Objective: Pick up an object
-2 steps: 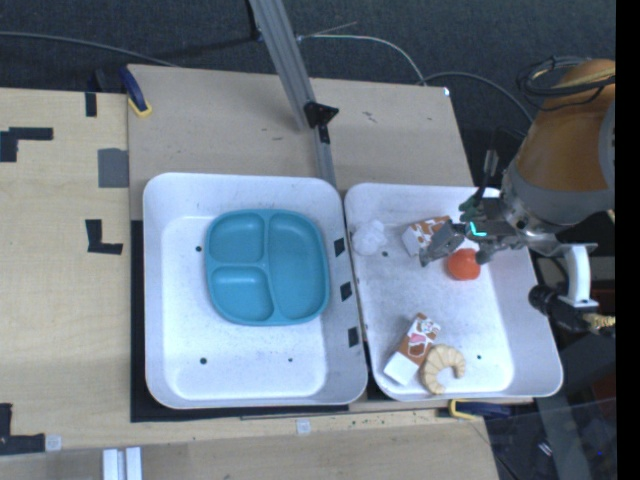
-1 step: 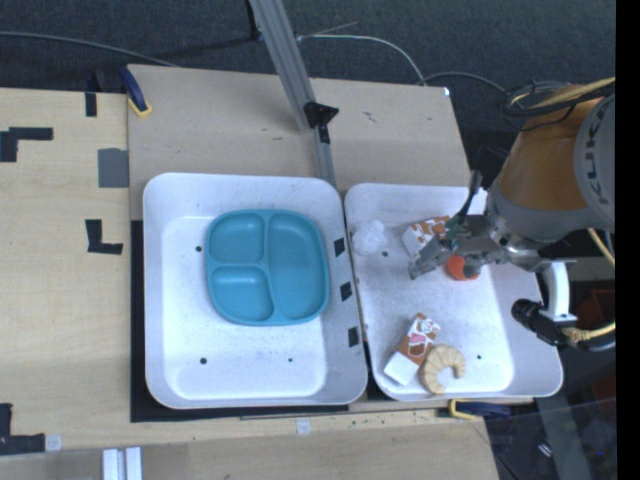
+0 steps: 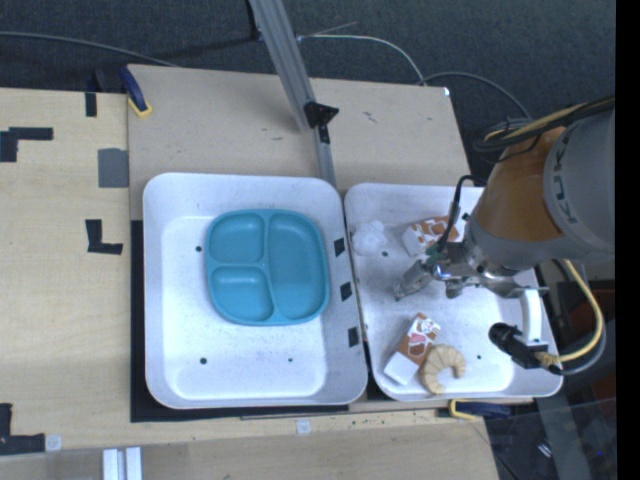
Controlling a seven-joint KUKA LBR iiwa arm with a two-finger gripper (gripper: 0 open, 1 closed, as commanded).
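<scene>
One arm (image 3: 545,203) reaches in over the right bin (image 3: 380,348), its gripper (image 3: 412,280) low; whether the fingers are open or gripping is hard to tell. Below them lie a croissant (image 3: 442,364) and a small packet (image 3: 418,336). The left bin (image 3: 175,368) holds a blue divided plate (image 3: 267,267).

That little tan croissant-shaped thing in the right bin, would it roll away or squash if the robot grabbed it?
The tan croissant-shaped toy probably won't roll: its curved crescent lies flat. It looks small and likely light, so a nudge might slide it against the white bin's rim. Whether it squashes cannot be told.
</scene>
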